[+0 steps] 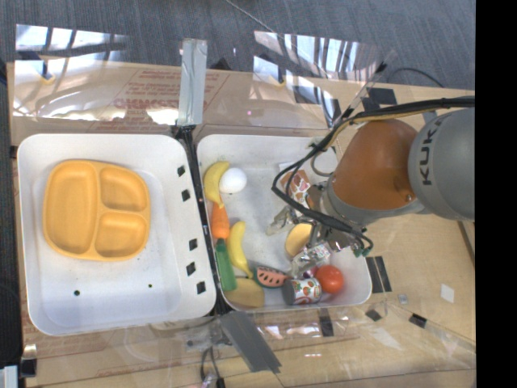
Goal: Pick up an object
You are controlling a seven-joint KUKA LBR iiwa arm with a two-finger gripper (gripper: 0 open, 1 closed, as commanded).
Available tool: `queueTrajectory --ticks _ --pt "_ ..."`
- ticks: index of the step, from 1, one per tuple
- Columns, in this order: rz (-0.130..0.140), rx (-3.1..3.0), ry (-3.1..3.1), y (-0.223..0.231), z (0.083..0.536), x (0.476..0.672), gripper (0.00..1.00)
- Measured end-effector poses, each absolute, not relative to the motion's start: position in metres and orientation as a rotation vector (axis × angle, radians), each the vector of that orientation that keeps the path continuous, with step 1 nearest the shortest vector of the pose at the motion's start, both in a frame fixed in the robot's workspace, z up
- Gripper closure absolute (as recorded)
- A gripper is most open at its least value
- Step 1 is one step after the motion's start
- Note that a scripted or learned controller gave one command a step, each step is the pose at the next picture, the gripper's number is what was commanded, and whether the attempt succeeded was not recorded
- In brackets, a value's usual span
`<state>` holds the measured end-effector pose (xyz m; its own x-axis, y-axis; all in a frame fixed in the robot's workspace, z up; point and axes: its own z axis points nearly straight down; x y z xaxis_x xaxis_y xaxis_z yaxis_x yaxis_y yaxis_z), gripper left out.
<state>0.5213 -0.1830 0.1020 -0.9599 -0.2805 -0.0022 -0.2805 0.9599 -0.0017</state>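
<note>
My gripper is low inside the right bin, beneath the arm's orange band. It sits right at a rounded yellow object, which the metal parts partly cover. Whether that object is held is hidden. Close by lie a red tomato, a small printed can and a watermelon slice. Along the bin's left wall are a banana, a white ball, an orange carrot, a second banana and a green cucumber.
The left bin holds a yellow divided tray. A printed packet lies by the arm's black cables. A pale yellow piece rests at the right bin's front edge. Brown cardboard and tape surround both bins.
</note>
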Motion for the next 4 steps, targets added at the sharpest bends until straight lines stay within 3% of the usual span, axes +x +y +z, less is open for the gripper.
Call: queueTrajectory --ticks 1,2,3,4 --pt "-0.001 -0.36 3.118 -0.208 0.093 0.578 0.0" --pt "-0.002 -0.368 3.114 -0.206 0.104 0.58 1.0" --pt "-0.003 -0.08 3.134 -0.21 0.169 0.659 1.0" --pt "-0.002 -0.08 3.137 -0.21 0.168 0.658 0.0"
